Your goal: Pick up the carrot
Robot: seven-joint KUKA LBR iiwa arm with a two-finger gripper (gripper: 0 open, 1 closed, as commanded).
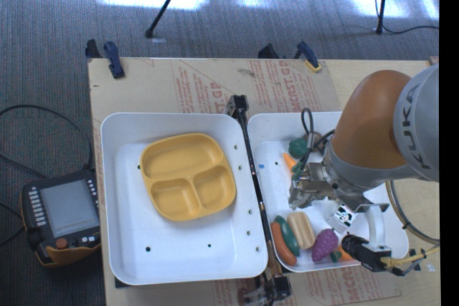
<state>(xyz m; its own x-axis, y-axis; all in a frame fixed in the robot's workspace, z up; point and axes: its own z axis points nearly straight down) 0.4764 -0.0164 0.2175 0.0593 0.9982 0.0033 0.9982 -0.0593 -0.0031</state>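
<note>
The carrot appears as a small orange piece with a green top. It lies near the left wall of the right bin, toward the back, and is partly covered by the arm. My gripper hangs low over the middle of that bin, just right of and in front of the carrot. The grey wrist and orange band above it hide much of the bin. I see nothing clearly held.
Front of the right bin: a tan bun, purple grapes, a green and red-orange piece and a small orange item. The left bin holds a yellow divided plate. A teach pendant lies left of the bench.
</note>
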